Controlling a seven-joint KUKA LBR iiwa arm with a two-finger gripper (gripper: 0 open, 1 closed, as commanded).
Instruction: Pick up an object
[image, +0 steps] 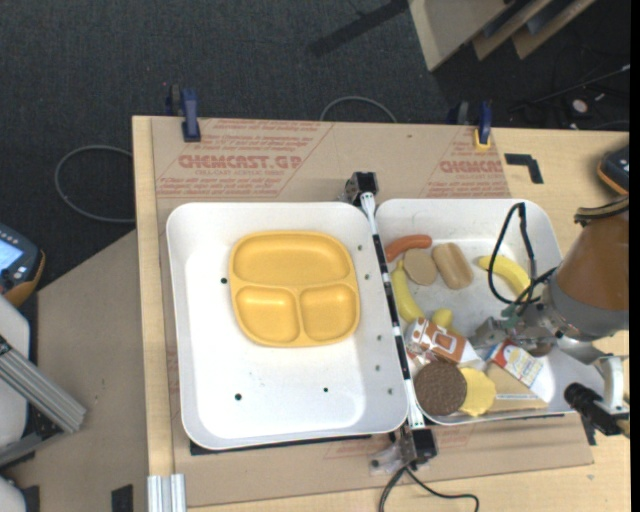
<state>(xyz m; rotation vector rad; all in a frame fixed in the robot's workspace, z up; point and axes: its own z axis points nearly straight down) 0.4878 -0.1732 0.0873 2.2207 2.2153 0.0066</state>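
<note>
- The grey arm (600, 280), with its orange band at the wrist, reached in from the right edge and hung low over the right-hand white bin (545, 215).
- Its pincer (510, 335) sat just above the toy food in the right half of that bin; its parts blurred into the clutter beneath, so whether it was released, clenched or grasping anything could not be told.
- Directly under and just right of the pincer lay a small red, white and orange carton (522, 365), tilted flat on the bin floor.
- Just left of the pincer lay an orange-and-white snack packet (438, 343), with a small yellow piece (441, 318) at its upper edge.
- Below and left of the pincer sat a round chocolate cookie (438, 389), touching a yellow lump (478, 391) on its right.
- Above the pincer lay a yellow banana (505, 275), with a black cable (512, 240) looping over it.
- Up and to the left of the pincer were a tan bread roll (453, 266), a round tan piece (421, 268) and a red sausage (408, 244).
- A second long yellow piece (402, 296) lay by the bin's left wall, left of the pincer.
- Well to the left of the pincer, the left-hand white bin (200, 330) held a yellow three-compartment plate (295, 287).
</note>
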